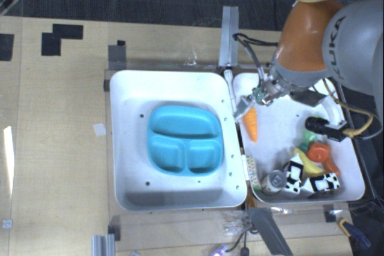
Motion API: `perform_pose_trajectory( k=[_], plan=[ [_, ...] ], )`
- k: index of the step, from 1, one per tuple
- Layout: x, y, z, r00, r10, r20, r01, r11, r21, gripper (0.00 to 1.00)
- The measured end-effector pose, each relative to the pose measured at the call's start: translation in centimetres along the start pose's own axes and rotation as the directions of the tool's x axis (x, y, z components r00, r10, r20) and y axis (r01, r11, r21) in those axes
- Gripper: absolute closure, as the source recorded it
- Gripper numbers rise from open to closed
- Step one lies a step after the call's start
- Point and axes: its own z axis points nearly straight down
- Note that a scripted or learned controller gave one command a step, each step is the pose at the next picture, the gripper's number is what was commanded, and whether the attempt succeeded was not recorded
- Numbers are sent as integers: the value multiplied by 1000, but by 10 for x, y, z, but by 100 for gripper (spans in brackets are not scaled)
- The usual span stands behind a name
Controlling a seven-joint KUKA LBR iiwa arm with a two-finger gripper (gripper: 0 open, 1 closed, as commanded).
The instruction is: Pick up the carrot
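Note:
The orange carrot (251,124) is in the right white bin (354,189), close to the bin's left wall, with its thick end up and its tip pointing toward the front. My gripper (250,104) reaches in from the right under the grey and orange arm. It sits directly over the carrot's thick end. One grey finger (242,108) shows on the carrot's left, and the top of the carrot lies between the fingers, which are shut on it.
A blue three-compartment tray (183,138) lies in the left bin (126,189). In the right bin's front corner is a pile of toys: a red-orange piece (318,152), a yellow banana (308,165), black-and-white blocks (294,174) and a grey can (276,180).

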Motion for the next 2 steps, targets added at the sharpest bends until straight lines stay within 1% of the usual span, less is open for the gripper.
perform_pose_trajectory(
  k=[1, 2],
  plan=[
    [0, 2, -12, 1000, -2, 4, 2, 1000, -7, 100],
    [0, 2, -12, 1000, -2, 3, 2, 1000, -7, 0]
  ],
)
